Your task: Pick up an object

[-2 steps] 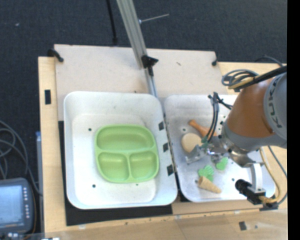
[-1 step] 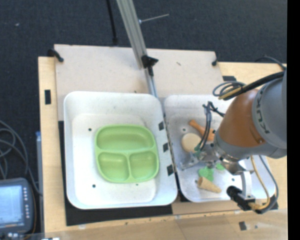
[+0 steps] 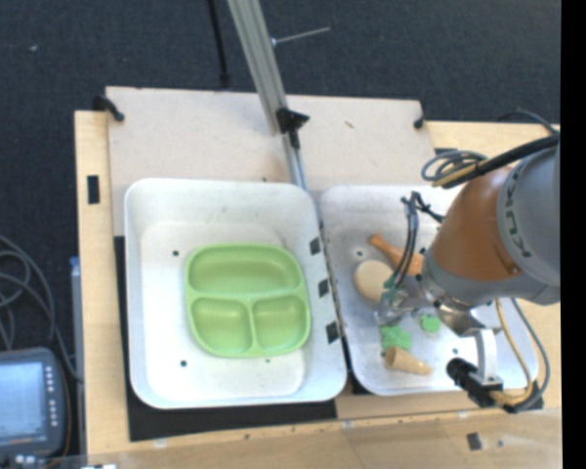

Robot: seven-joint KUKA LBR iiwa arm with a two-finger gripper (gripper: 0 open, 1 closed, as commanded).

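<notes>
- Objects for the pick sit crowded in the right bin (image 3: 356, 208): a tan rounded piece (image 3: 370, 279), an orange stick-like piece (image 3: 384, 248), a small green piece (image 3: 397, 337) and a tan cone-shaped piece (image 3: 408, 362) near the front wall.
- Gripper (image 3: 398, 308) sits low among them, just above the green piece and beside the tan rounded piece. Whether the tips stand apart or closed, I cannot tell; nothing visibly sits between them.
- Risk one: with things this close, the tips may land on two pieces at once and squeeze neither, or nudge the green piece away.
- Risk two: the rounded piece looks likely to roll off a pinch.
- Risk three: the cone lies near the bin wall, so a grab there could catch the rim.
- Arm (image 3: 488, 237) reaches in from the right, orange band over the bin, wrist pointing down and left.
- Left bin (image 3: 146, 213) holds a green divided tray (image 3: 246, 298), well apart from the action.
</notes>
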